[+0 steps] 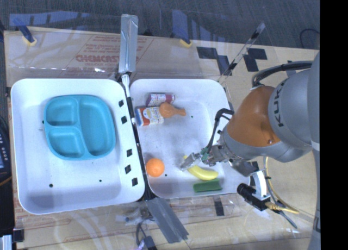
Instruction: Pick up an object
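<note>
Down in the right bin [179, 88], my gripper [191, 160], fingers slightly apart and empty, sits just up-left of the banana [203, 173], which lies left-to-right.

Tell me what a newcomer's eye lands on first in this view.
First the grey and orange arm bulking in from the right, its gripper low in the right bin beside a banana. Then the blue tray, alone in the left bin. Last the orange near the right bin's left wall, bright against the white.
</note>
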Action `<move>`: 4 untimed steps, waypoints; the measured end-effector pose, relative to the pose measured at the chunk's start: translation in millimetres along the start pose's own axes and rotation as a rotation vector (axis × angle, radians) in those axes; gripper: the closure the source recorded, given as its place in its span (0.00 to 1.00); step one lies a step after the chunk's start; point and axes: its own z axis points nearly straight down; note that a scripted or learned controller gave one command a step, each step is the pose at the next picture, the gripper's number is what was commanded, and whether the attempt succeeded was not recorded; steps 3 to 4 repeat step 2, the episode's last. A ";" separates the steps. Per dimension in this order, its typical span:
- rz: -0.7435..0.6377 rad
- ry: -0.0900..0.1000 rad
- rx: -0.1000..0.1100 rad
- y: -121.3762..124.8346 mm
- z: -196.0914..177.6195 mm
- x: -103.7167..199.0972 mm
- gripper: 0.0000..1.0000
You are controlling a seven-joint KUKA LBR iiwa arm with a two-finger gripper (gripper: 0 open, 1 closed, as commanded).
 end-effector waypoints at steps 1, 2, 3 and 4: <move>-0.003 -0.002 -0.001 1.2 -9.3 -1.6 1.00; 0.010 0.000 0.002 12.0 -133.5 67.6 1.00; 0.010 0.000 0.002 12.0 -133.5 67.6 1.00; 0.010 0.000 0.002 12.0 -133.5 67.6 1.00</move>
